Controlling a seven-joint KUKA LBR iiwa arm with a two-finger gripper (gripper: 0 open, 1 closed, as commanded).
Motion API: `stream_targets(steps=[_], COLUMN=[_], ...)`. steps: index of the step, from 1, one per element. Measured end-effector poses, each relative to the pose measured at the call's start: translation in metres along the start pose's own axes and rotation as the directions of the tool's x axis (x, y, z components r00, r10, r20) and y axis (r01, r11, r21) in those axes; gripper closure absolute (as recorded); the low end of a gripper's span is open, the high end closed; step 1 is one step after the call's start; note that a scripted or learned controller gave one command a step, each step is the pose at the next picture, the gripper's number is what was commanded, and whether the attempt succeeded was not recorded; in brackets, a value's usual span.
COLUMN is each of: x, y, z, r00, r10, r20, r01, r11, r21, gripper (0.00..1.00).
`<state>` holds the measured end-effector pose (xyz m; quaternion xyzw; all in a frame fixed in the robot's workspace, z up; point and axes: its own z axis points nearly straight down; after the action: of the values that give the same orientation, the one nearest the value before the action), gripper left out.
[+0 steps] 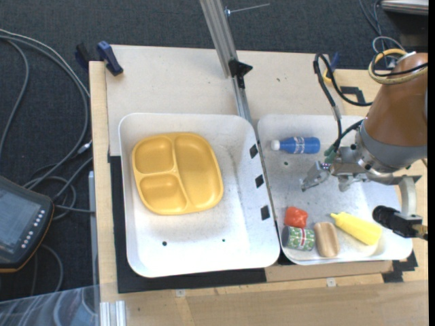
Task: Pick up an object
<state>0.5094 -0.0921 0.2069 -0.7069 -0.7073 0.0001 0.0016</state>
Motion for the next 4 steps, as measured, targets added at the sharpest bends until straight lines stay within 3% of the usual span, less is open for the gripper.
stream_targets(steps=[1, 3, 4], x=[0.000, 0.006, 0.006], y=[0.000, 0.000, 0.002], z=[0.000, 0.115, 0.101], r00=[1.000, 1.000, 1.000], r10=[0.000, 0.001, 0.001], r20=[0.001, -0.001, 0.000], r01=[0.000, -0.001, -0.001], r11=[1.000, 1.000, 1.000], r21=[-0.001, 0.006, -0.003], gripper=[0.00, 0.00, 1.00])
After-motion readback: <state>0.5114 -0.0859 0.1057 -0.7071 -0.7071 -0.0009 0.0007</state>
